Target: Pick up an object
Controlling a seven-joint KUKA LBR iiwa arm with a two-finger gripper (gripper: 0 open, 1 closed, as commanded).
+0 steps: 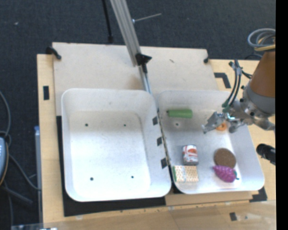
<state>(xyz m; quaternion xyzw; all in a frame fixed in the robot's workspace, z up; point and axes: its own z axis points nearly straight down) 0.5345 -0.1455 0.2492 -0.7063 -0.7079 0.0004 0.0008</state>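
My gripper [215, 123] hangs over the upper right part of the right bin [252, 143], reaching in from the right under the orange-banded wrist. A small orange object [222, 126] lies right at the gripper's tip; whether it is gripped is unclear. A green cylinder [179, 113] rests near the bin's top left. Lower down sit a small red and white can [190, 155], a brown round object [224, 157], a purple bunch of grapes [225, 173] and a green-patterned box [186, 174].
The left bin [72, 128] lies beside the right one, sharing a raised middle wall. A slanted metal pole [127, 28] rises from behind the bins. Cables hang by the arm at the right.
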